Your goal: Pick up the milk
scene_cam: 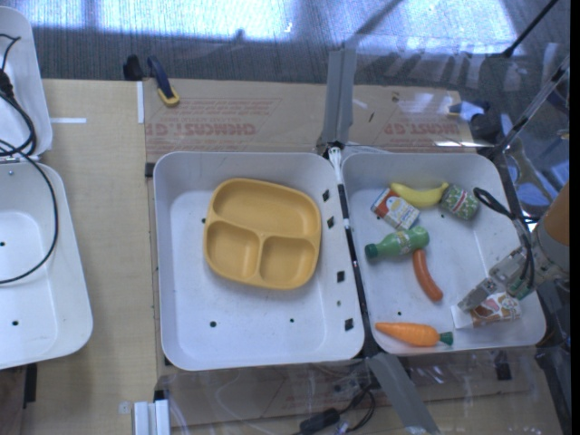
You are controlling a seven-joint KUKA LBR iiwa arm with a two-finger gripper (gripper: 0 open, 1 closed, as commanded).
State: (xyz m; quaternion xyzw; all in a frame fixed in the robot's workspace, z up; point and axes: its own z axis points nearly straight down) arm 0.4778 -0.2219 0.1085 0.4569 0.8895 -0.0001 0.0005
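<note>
Low in the right bin (507,198), near its right wall, lies a small white carton with red print (497,311), which looks like the milk. My gripper (485,294) reaches in from the right and sits right over the carton's upper left edge, touching or nearly touching it. Whether the carton is between its tips cannot be made out. A second small carton, red and white (395,210), lies at the upper left of the same bin.
The right bin also holds a banana (419,193), a green can (459,203), a green bottle (397,244), a sausage (427,275) and a carrot (413,333). A yellow divided plate (263,234) lies in the left bin (181,333).
</note>
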